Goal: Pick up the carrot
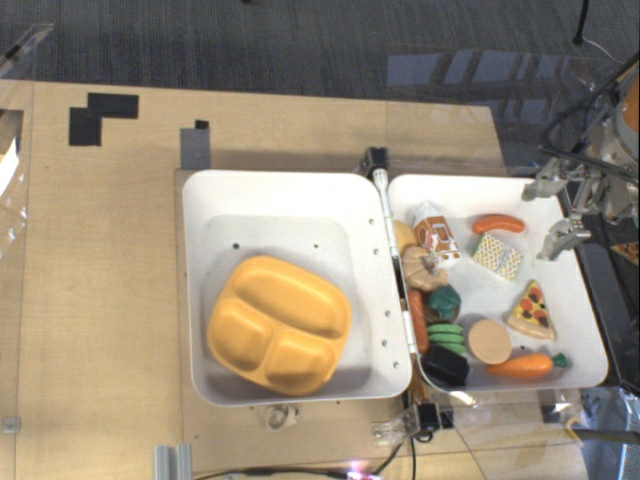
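Bench with two white bins (300, 183). Gripper (556, 213) at right bin's upper right rim, fingers apart, holding nothing. Carrot (522, 366) well apart, near bottom edge.

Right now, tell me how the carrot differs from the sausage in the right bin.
The carrot lies at the bin's near edge; the sausage lies near the far edge. The carrot is orange with a green tip at its right end; the sausage is red-orange all over. The carrot tapers towards one end; the sausage is rounded at both ends. Both lie flat, roughly crosswise, in the right bin.
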Robot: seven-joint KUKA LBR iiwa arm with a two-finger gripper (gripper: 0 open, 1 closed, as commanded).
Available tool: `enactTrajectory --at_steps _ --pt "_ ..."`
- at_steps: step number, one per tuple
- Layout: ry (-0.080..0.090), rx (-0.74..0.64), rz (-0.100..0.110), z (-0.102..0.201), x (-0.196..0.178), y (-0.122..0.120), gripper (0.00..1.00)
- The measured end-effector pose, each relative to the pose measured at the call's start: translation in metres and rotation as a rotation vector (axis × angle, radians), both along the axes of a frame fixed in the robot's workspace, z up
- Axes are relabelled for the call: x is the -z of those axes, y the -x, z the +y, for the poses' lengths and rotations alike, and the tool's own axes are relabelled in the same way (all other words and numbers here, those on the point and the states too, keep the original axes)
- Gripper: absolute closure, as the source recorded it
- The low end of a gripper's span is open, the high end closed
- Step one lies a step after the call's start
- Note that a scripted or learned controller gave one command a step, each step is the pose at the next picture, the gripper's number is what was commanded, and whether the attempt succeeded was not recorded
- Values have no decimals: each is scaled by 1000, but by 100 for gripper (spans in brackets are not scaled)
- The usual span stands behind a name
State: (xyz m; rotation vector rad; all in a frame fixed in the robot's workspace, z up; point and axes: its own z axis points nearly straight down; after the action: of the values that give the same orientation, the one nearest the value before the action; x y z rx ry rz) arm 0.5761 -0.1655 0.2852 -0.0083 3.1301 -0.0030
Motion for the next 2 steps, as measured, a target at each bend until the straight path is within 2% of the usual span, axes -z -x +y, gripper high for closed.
enactTrajectory --at_steps 1,2 --pt "-5 37 -1 88 -12 49 0" --pt "-6 46 0 166 -20 87 0"
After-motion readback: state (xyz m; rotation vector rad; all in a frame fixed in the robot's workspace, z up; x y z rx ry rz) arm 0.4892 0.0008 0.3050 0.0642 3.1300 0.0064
